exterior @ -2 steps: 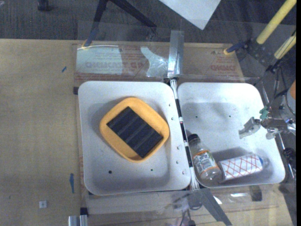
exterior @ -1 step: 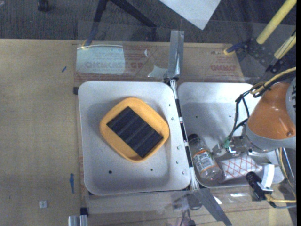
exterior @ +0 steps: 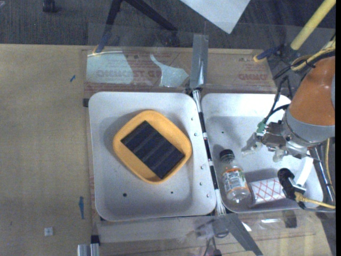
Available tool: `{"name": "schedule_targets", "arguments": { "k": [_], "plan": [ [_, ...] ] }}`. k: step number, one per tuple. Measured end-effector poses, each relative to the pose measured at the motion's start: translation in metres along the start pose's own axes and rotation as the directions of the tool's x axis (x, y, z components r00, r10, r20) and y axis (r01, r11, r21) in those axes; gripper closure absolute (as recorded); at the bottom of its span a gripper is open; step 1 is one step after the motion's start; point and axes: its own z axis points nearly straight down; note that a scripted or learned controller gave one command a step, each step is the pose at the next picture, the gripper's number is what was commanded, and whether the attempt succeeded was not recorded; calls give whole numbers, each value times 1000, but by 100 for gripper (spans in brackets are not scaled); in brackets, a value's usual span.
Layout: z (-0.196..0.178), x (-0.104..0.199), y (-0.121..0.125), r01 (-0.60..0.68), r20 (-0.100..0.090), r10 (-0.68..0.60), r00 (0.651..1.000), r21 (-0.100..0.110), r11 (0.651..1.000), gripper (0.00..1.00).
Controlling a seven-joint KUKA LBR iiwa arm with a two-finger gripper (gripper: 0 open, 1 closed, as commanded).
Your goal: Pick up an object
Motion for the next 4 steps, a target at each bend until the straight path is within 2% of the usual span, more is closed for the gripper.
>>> {"name": "schedule_targets", "arguments": {
  "k": [1,2,3,4],
  "plan": [
    [50,-2,-12,-2,1,2,1000,-25,1000,0],
    [103,-9,56,362,0,-362,932,-8,932,0],
    [37,-48,3,483,-2,-483,876,1,876,0],
    [27,-49,4,479,0,-479,878,-2,878,100]
  ]
}}
